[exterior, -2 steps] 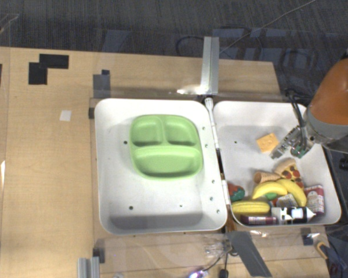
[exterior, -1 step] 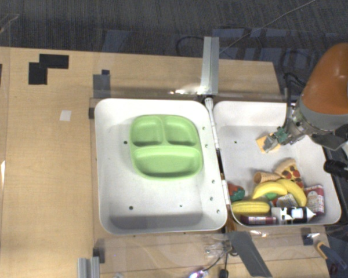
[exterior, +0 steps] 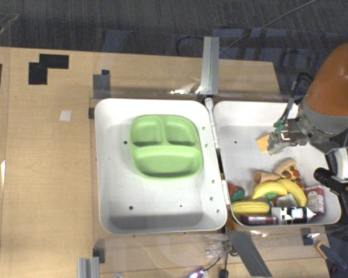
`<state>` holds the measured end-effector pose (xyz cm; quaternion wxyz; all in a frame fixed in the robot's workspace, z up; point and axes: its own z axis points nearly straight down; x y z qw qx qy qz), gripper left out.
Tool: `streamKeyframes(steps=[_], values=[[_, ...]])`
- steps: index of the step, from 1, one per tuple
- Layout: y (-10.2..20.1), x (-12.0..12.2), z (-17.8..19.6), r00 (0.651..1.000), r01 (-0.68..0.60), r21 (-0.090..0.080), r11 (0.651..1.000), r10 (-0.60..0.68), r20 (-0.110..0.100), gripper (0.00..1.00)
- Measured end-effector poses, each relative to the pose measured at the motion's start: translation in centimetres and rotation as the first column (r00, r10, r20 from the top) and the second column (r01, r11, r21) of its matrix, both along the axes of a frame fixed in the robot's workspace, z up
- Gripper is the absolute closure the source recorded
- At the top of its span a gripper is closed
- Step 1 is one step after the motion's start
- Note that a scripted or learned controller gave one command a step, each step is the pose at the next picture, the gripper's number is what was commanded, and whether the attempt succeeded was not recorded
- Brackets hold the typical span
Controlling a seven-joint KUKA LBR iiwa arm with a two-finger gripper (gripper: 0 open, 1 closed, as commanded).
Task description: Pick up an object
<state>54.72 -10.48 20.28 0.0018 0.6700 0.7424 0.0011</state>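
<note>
The gripper (exterior: 276, 142) is being positioned over the upper part of the right bin (exterior: 243, 117), just beside a yellow wedge (exterior: 263, 143) lying on the bin floor. Whether the wedge is being touched cannot be told, and the gripper's state cannot be told. The arm (exterior: 332, 94), grey with an orange band, is being extended in from the right edge.

A cluster of objects is being kept along the lower part of the right bin: a pizza slice (exterior: 286, 169), a banana (exterior: 281, 188), a second yellow item (exterior: 249, 207) below it, a red piece (exterior: 236, 190) at the left, and small bottles (exterior: 293, 213) against the lower wall.

A green sectioned plate (exterior: 165, 145) is being held flat in the middle of the left bin (exterior: 113, 172), well apart from the gripper. Both bins are being supported side by side on the wooden bench (exterior: 40, 172).
</note>
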Motion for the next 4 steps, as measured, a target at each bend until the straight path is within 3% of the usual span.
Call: streamKeyframes(steps=[1,2,3,4], values=[[0.0,0.0,0.0,1.000,-0.001,0.000,1.000,0.001,0.000,0.00],[-5.1,-1.3,-10.1,0.996,-0.088,-0.006,0.996,0.088,0.017,0.00],[-4.1,-5.0,-10.7,0.998,-0.061,-0.013,0.998,0.062,0.032,0.00],[-4.2,-4.8,-9.7,0.998,-0.060,-0.016,0.998,0.061,0.036,1.00]])
